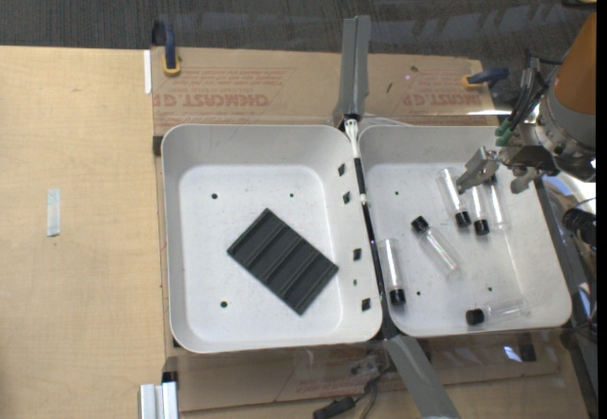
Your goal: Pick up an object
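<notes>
Nearest my camera, a clear tube with a black cap (493, 313) is lying along the front edge of the right bin (408, 313). Four more capped tubes are sharing that bin: one (390, 273) is lying lengthwise against the left wall, one (432, 242) is sitting slantwise near the middle, and two (453, 199) (481, 213) are resting side by side toward the back, just under the gripper (495, 173). I am seeing the gripper hanging low over the bin's back right part, its metal fingers (474, 171) looking slightly parted with nothing between them. It is not gripping any tube.

Moving outward, the left bin (180, 246) is holding a dark ribbed rectangular tray (283, 261), lying flat and turned at a slant near the middle. Behind both bins, a cardboard sheet (237, 90) is covering the tabletop (76, 218), and I am reading red print on it, mirrored, that seems to say "CHEMCAST GP". Clamps (169, 52) (482, 79) are pinning its back edge.
</notes>
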Robot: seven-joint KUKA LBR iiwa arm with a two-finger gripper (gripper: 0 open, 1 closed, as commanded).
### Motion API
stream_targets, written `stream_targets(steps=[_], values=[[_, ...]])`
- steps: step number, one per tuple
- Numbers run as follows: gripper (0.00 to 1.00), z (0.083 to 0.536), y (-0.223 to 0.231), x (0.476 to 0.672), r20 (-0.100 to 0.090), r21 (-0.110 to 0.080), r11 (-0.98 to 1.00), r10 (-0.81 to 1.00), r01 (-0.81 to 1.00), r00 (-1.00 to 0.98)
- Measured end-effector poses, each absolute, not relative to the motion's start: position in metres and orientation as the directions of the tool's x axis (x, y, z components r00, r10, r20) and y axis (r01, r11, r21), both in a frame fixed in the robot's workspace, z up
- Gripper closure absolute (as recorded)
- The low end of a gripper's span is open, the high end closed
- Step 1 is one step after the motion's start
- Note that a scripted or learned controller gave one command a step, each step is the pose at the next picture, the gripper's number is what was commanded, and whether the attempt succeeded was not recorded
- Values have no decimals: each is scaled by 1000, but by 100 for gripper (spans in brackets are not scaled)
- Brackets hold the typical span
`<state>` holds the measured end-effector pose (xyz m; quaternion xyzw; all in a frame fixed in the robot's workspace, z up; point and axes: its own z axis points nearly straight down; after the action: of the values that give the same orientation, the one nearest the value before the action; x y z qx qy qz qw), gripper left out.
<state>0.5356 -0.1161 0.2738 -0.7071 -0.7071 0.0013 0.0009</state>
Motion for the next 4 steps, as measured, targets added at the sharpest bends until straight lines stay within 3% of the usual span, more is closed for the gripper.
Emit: stream_targets(steps=[1,2,3,4], values=[[0,173,-150,590,-1,-3,-86,996,996,86],[0,107,-163,596,-8,26,-67,998,997,67],[0,92,-148,572,0,1,-29,1000,1000,29],[0,92,-142,649,-1,1,4,1000,1000,-4]])
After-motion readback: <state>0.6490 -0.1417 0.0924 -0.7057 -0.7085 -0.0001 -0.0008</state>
